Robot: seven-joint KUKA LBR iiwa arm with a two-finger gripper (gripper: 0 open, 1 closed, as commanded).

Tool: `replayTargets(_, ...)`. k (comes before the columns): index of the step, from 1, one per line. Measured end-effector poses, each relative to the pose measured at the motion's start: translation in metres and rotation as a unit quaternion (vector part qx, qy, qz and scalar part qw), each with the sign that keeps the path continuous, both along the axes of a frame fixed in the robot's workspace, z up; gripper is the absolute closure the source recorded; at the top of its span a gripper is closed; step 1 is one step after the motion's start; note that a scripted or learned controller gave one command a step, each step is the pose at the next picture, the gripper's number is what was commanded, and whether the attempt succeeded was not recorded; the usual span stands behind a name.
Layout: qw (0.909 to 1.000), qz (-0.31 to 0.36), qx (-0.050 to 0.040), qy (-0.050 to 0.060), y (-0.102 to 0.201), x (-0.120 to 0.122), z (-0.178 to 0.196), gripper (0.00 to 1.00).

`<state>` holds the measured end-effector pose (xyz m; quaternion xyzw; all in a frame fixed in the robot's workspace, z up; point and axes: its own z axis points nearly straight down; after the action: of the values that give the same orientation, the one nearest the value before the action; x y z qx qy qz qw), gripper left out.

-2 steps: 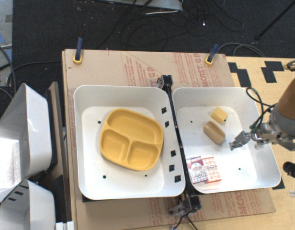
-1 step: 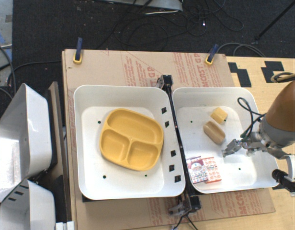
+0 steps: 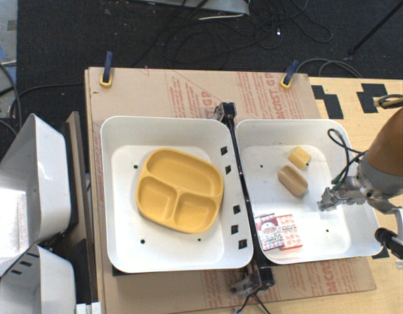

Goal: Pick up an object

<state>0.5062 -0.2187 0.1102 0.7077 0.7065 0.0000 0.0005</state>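
Observation:
In the right bin [image 3: 358, 244] lie a tan oblong block [image 3: 292, 181], a small yellow cube [image 3: 299, 157] just behind it, and a flat red-and-white packet [image 3: 279, 231] near the front left corner. My gripper [image 3: 327, 201] hangs low over the right part of this bin, to the right of the tan block and apart from it. Nothing shows between its fingers. The grey wrist and orange band [image 3: 390, 146] rise toward the right edge.
The left bin [image 3: 116, 175] holds a yellow sectioned plate [image 3: 180, 190]. A black divider with clips [image 3: 237, 188] runs between the two bins. Blue clamps [image 3: 106, 69] pin the cardboard base at the back. White boxes [image 3: 28, 188] stand at the far left.

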Motion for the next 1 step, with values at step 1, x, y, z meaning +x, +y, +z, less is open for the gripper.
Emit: replayTargets(1, 1.0, 0.003, -0.0005, -0.001, 0.0045, 0.0006, 0.043, 1.0)
